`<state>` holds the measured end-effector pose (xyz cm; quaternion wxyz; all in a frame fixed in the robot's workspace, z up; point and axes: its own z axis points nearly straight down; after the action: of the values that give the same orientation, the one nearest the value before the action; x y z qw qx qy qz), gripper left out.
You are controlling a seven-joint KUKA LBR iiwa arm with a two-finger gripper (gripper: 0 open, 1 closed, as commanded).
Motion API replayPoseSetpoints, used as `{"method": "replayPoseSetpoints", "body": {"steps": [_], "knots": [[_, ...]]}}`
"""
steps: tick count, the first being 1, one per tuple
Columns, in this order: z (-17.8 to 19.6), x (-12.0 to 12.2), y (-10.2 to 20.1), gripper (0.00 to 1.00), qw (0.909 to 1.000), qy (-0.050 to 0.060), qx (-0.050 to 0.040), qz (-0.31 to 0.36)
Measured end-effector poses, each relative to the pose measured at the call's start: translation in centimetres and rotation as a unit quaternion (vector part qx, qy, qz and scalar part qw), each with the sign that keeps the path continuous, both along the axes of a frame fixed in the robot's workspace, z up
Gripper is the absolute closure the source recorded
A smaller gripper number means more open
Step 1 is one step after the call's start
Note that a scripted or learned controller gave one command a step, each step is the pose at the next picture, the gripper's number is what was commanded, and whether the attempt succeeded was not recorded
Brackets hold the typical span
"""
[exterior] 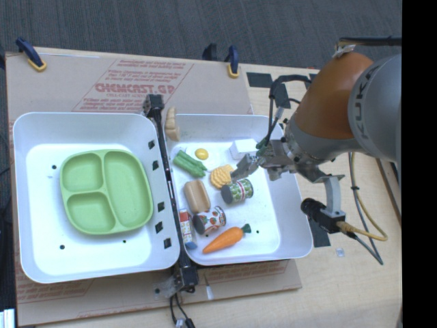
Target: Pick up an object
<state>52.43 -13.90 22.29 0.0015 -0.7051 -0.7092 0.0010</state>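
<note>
The right bin [290, 214] holds several toy foods. A green-labelled can [238, 191] lies on its side near the middle. Beside it are a yellow crinkle-cut piece [220, 175], a bread roll [196, 197], a red-labelled can [210, 220], a carrot [224, 239], a green pod [189, 162], a small yellow piece [201, 154] and a white block [242, 146]. My gripper [242, 169] hangs low over the bin, just above the green-labelled can and right of the crinkle-cut piece. Nothing is visibly lifted.
The left bin [34, 244] carries a green divided plate [106, 191]. A black divider [164, 176] runs between the bins, with a small red bottle [184, 227] against it. The arm's orange band [334, 94] and cables overhang the right bin's right side.
</note>
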Motion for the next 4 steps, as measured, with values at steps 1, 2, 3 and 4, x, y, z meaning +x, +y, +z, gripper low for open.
{"method": "replayPoseSetpoints", "body": {"steps": [1, 2, 3, 4], "knots": [[-13.1, -4.8, -2.1, 0.0, 1.0, 0.0, 0.0, 0.0], [-12.1, -4.7, -2.1, 1.0, 1.0, -0.001, -0.0006, 0.004], [4.2, 3.0, -5.1, 1.0, 1.0, -0.003, -0.0018, 0.0], [4.1, 3.0, -5.0, 0.0, 1.0, -0.003, -0.0015, 0.0]]}}
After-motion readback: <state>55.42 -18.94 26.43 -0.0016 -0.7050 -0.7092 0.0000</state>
